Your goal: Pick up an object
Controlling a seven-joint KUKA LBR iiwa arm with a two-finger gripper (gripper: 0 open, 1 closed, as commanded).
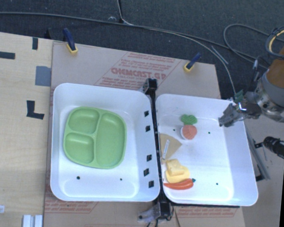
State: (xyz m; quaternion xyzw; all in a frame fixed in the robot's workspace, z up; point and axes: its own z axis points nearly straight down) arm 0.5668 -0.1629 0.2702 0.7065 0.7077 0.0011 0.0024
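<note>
Toy radish: a small plastic play-food piece, red-and-white round body with a green leafy top, lies in the upper middle of the right bin, nearest to the arm of all the loose items.
Handling: likely light, hard and smooth; the rounded body could slip or roll out of a pinch, so a grip across the middle of the bulb looks safer than one on the flat leaves.
Gripper: hangs over the right bin's upper right edge, beside the radish but apart from it; whether its fingers are spread or closed cannot be told from this angle, and nothing is seen between them.
Tan wedge: a flat triangular toy piece, just below and left of the radish, close to the divide between the bins.
Yellow cheese block: sits lower in the same bin, touching the red chili pepper beneath it; this pair is crowded together and harder to single out.
Obstacles: the bin's right wall lies under the gripper's approach; the radish itself has open floor on its right side.
Left bin: holds a green divided plate, well apart from the arm.
Surroundings: both bins rest on a cardboard sheet fixed by two clamps.
</note>
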